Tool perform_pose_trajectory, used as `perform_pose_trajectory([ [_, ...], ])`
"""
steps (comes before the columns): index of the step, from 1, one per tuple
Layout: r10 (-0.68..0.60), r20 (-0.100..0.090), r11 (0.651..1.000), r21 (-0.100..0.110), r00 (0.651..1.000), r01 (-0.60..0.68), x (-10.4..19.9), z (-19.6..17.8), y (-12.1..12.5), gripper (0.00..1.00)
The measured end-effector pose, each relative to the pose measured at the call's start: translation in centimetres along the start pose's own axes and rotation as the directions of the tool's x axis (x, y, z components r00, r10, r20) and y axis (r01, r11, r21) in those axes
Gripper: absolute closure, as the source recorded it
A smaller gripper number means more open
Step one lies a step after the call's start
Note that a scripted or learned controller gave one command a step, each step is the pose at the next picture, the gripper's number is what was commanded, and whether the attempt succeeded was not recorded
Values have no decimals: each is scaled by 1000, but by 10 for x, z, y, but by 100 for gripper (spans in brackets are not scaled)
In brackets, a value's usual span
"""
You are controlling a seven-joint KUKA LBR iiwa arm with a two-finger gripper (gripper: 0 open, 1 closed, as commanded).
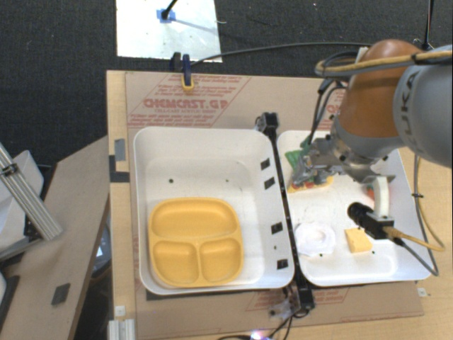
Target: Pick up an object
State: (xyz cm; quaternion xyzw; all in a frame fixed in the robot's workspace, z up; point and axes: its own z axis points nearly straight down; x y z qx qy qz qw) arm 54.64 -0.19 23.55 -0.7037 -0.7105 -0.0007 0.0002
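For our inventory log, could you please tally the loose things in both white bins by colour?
Yellow: 2 (yellow divided plastic tray, small yellow wedge-like block)
White: 2 (round white crumpled piece, slim white piece)
Mixed green, red and orange: 1 (multicoloured flat piece, partly hidden under the gripper)
Total: 5

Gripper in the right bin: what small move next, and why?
Probably ease straight down. The gripper hangs right over the multicoloured object in the far-left part of the right bin, and I cannot see that object held yet.
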Motion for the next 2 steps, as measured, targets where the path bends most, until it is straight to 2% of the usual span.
perform_pose_trajectory([
  [1, 0, 0, 1000, 0, 1000, 0, 52, 13, 13, 100],
  [2, -1, -2, 1000, -2, 1000, 1, 113, 12, 30, 100],
])
